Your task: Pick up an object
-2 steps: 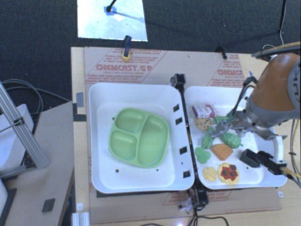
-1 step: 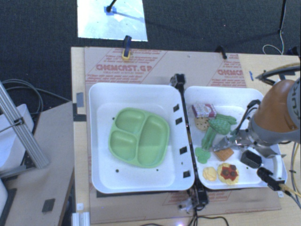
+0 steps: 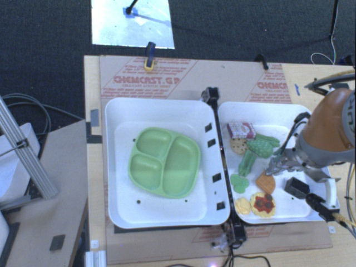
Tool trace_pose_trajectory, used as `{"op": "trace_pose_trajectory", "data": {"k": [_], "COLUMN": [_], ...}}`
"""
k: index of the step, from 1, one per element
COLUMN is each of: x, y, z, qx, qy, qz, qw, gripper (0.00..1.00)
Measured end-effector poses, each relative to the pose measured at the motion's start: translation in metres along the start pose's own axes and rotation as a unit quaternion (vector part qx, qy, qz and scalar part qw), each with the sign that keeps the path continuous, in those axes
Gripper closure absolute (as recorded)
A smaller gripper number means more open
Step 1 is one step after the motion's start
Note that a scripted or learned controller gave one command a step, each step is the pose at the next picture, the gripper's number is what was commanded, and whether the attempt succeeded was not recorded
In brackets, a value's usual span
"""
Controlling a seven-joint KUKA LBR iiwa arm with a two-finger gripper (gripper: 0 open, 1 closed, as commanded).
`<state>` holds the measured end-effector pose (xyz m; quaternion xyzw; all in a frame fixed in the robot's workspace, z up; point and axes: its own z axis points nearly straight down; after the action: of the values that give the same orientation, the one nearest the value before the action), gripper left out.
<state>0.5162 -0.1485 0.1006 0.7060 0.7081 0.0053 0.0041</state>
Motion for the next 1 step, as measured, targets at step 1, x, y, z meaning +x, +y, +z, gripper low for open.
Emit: {"op": "trace_pose_trajectory", "data": {"k": [1], "x": [-0.0001], "y": [-0.0009], "z": [0.0014], "qx": [0.001], "qy": [0.0], "qz": [0.0], "qw": [1.0], "gripper": [0.0]}}
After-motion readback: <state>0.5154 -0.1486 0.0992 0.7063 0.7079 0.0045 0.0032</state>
